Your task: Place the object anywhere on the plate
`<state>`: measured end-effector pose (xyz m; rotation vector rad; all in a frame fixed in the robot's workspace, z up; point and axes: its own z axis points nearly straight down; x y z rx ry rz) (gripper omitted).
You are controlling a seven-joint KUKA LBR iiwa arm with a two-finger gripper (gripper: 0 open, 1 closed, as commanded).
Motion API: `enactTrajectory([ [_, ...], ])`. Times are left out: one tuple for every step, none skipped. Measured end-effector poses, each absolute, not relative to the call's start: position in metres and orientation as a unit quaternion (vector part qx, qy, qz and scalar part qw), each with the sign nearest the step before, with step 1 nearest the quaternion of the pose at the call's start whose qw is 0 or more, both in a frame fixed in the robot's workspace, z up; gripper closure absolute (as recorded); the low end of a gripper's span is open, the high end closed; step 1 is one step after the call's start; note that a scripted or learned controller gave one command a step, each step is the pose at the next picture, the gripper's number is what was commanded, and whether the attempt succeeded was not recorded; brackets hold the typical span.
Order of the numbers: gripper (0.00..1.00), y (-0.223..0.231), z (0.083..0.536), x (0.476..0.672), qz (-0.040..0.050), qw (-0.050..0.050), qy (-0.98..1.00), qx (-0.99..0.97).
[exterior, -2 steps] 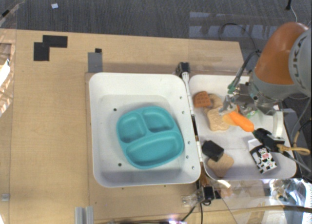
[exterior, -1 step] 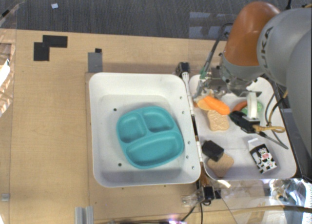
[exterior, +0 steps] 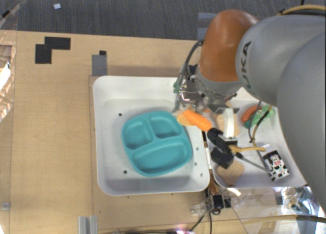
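Camera view: gripper (exterior: 191, 106) low over the teal plate's (exterior: 156, 144) right rim, finger state hidden, cannot tell; orange carrot-like object (exterior: 194, 120) just beneath, at plate edge, likely light, smooth, slippery plastic, best pinched across its thicker middle.

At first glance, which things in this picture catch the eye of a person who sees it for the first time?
The big grey arm with its orange band fills the upper right, reaching down over the bins. A teal divided plate lies in the left white bin. An orange carrot-like object sits just under the wrist, at the plate's upper right edge.
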<state>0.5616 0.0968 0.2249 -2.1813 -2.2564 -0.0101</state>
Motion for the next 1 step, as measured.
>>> enactTrajectory([
  [0.00,0.0906,0.2250,0.5626,-0.0016,0.000,-0.716,-0.698],
])
